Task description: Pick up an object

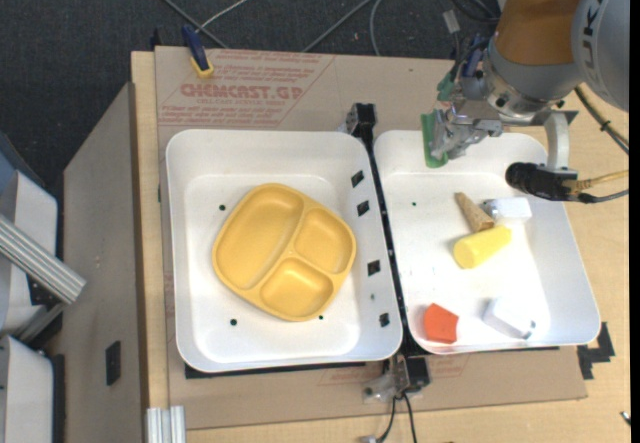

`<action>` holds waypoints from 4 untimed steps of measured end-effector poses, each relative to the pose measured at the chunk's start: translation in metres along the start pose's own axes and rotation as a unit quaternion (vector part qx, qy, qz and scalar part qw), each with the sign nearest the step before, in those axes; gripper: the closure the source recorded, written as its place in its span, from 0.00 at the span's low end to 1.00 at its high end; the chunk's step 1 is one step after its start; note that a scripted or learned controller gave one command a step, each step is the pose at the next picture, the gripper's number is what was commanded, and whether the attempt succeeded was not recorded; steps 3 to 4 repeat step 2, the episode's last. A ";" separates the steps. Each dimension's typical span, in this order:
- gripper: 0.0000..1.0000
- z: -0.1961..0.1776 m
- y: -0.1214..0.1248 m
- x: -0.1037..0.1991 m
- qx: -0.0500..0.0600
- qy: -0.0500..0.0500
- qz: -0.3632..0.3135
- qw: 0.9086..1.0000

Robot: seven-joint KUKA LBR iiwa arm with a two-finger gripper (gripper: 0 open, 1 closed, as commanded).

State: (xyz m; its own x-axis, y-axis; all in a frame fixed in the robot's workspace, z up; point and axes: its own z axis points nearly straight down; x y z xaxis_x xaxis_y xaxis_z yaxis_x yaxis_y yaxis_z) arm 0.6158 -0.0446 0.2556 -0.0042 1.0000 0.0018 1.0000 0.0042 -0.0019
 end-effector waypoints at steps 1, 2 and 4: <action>1.00 0.013 -0.023 0.049 0.001 0.000 0.000 1.000; 1.00 0.018 -0.026 0.098 0.001 0.000 -0.001 1.000; 1.00 0.018 -0.026 0.098 0.001 0.000 -0.001 1.000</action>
